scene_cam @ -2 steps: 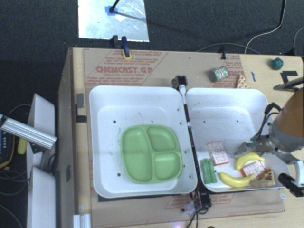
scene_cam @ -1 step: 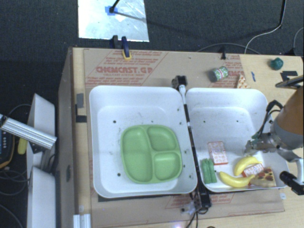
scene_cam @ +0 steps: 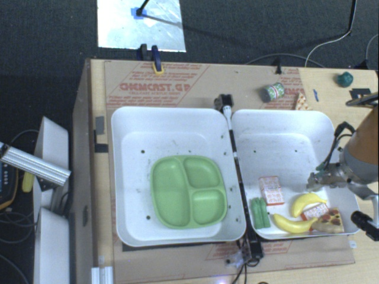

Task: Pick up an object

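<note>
Two white bins side by side on the bench. The left bin (scene_cam: 127, 158) carries a green divided tray (scene_cam: 189, 191), three compartments, lying flat a little toward the near side, nothing in its wells. Over to the right bin (scene_cam: 284, 126), and the goods are all crowded into its near-right corner: a small red-and-white card packet (scene_cam: 271, 190) lies flat, a green block (scene_cam: 259, 212) sits just near-left of it against the dividing wall, and a yellow banana (scene_cam: 294, 223) curves along the near wall. A second yellow piece (scene_cam: 308, 202) sits just above that banana, touching it, and a pizza-slice toy (scene_cam: 329, 220) lies at the banana's right end, tight in the corner.

The gripper (scene_cam: 323, 179) hangs at the right bin's right side, just far-right of the yellow pieces, the grey arm (scene_cam: 362, 152) coming in from the right edge. Whether the jaws are apart or together, I cannot tell; nothing shows between them.

Beyond the bins, on the cardboard at the far side, a small green can (scene_cam: 273, 92) lies on its side, and a teal ball (scene_cam: 345, 78) sits well right of it. A blue-and-yellow clamp (scene_cam: 156, 58) grips the far edge of the bench.
</note>
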